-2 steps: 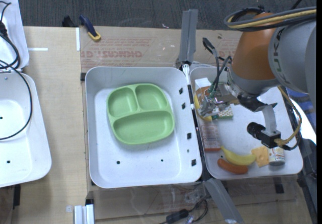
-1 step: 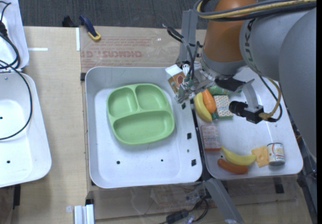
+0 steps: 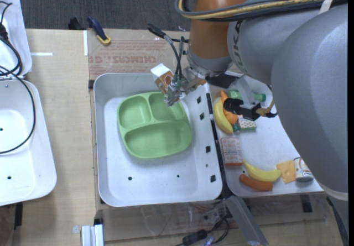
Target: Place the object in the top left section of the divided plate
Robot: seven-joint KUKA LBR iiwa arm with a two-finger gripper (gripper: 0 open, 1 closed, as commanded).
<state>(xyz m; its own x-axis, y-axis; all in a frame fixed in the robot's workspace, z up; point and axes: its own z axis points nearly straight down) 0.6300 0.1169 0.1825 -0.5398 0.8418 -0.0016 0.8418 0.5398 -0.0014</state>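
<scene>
Jaws are closing on a small orange-and-white carton (image 3: 162, 78), which is sitting between the fingers of the two-finger gripper (image 3: 173, 94) and projecting up and to the left of them. Carton and gripper are hanging above the upper right part of the light green three-section plastic plate (image 3: 155, 126), over or just beside its top right section; the top left section is lying further to the left of the jaws. One plate is resting in the left of two shallow white bins (image 3: 105, 140).

Risk, as a judgement: the carton is being pinched near one end, so it may be twisting or slipping as the arm carries it sideways, and a release from this spot would be dropping it into the wrong section or onto the dividing ridge.

To the right of the jaws, the second white bin (image 3: 287, 145) is holding toy foods: two yellow bananas (image 3: 222, 118), one orange carrot-like piece (image 3: 256, 183), one yellow cheese wedge (image 3: 286, 171), one flat pale packet (image 3: 231, 150), and a few smaller items too crowded to count.
</scene>
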